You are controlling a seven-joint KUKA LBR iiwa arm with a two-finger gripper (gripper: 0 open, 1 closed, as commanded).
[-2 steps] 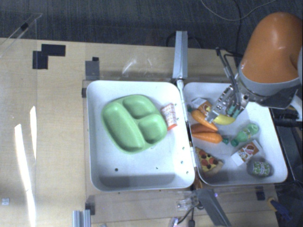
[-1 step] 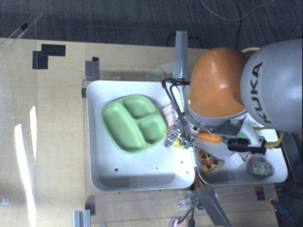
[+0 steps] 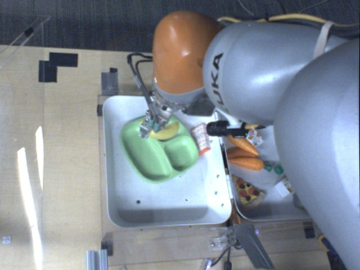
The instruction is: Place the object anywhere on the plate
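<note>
White bin (image 3: pixel 169 204), green plate (image 3: pixel 152 156), banana (image 3: pixel 167 131) just beside gripper (image 3: pixel 151 125), grasp state unclear

**One fixed camera above the counter**

A single camera looks down at a slant on the counter (image 3: pixel 56 151), fairly near. The left bin (image 3: pixel 169 207) sits mid-frame; the right bin (image 3: pixel 264 212) is cut off by the arm (image 3: pixel 270 77), which enters large from the right.

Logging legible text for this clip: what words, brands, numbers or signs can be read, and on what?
"KUKA" (first letters clearest): on the grey arm, running vertically beside the orange band.
Small packet beside the green plate: has print, too blurred to read.
Nothing else legible.
</note>
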